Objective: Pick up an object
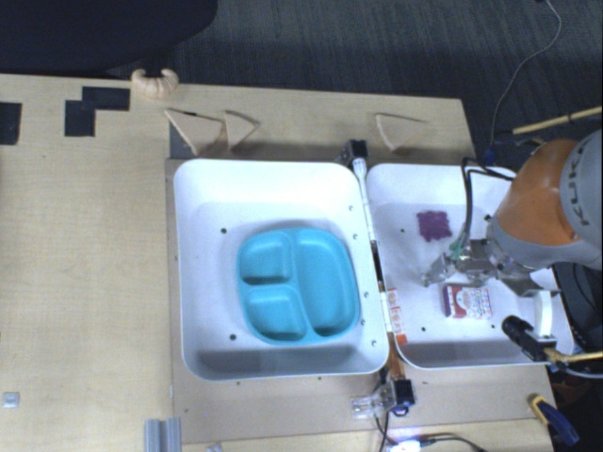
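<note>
While the claw (454,266) hangs low inside the right bin (410,192), its metal tip is a blurred grey shape, and I cannot tell whether it is open or closed. Nothing can be seen gripped in it.

Just below it in view, and partly under the wrist, lies a red-and-white packet (468,301), flat on the bin floor. Toward the far wall and a little to the left sits a small purple piece (433,224), apart from the claw with bare floor between them. Either one could serve the task, and the packet is the closer.

This looks like the approach step: the claw is down among the things, but no grasp shows. To go on, it would need to be centred over the chosen thing, open wide enough to straddle it, go down and close. The packet lies flat, so it offers little edge to bite on and may slip away. The purple piece looks thicker and may be easier to catch.

The arm (537,210) crosses the bin's right wall, which leaves little room on that side. Next door, the left bin (207,205) holds a blue tray (300,283) with three compartments, well clear of the work. Both bins rest on a pale bench (85,252).
</note>
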